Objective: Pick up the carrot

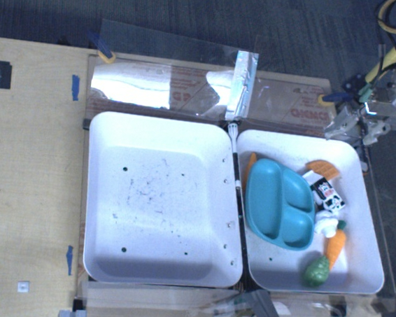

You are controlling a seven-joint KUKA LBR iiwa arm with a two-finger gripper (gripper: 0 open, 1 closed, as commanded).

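- Here, the carrot [335,246] lies at the lower right of the right bin [370,229], beside the blue divided dish [277,205] and above a green vegetable [317,272].
- The gripper [356,122] sits at upper right, beyond the bin's corner; its state cannot be told.

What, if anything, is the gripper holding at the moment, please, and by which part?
Nothing: the gripper sits beyond the right bin's far corner, while the carrot lies inside it.
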